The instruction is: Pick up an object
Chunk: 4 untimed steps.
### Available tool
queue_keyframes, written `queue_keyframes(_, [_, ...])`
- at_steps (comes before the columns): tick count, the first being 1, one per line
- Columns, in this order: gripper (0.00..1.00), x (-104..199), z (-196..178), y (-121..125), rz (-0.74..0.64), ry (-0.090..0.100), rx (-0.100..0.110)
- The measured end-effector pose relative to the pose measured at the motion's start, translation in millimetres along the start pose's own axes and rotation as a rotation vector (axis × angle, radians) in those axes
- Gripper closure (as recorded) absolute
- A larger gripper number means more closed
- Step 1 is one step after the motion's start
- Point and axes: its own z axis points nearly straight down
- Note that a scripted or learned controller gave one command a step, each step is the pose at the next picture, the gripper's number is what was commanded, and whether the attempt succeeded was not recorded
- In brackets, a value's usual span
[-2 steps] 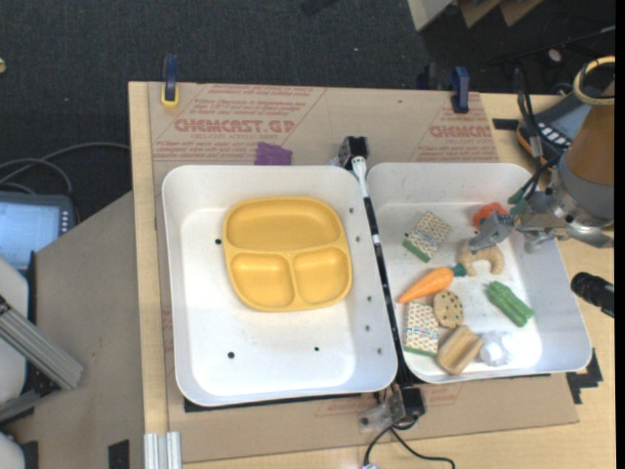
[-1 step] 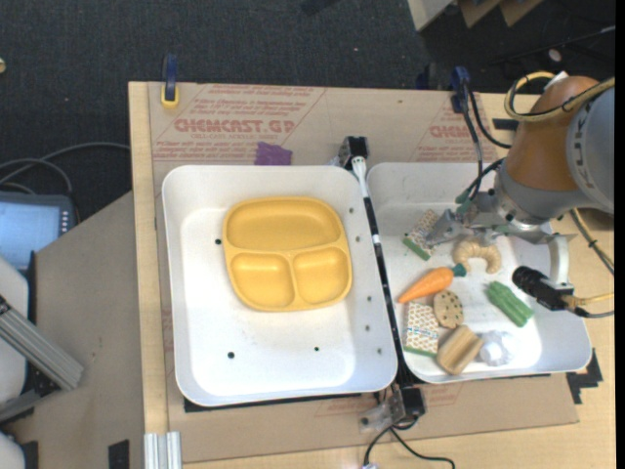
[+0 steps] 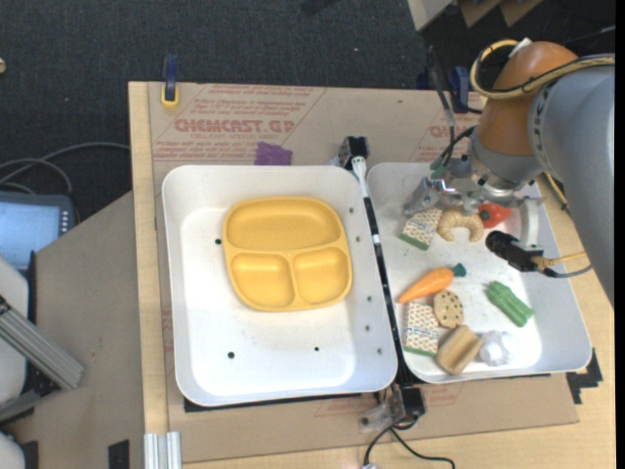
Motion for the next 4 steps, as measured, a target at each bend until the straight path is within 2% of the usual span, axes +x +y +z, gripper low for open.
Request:
queue_keyframes(1, [0.0, 17, -1, -20, 0.002, -0.001, -0.008])
queue_keyframes(2, [0.0, 22, 2, -46, 0.007, 0.008, 0.003])
queue_keyframes(3, [0.0, 24, 9, -4, 0.002, 0.01, 0.015])
queue_keyframes(4, [0.0, -29, 12, 13, 0.013, 0.018, 0.055])
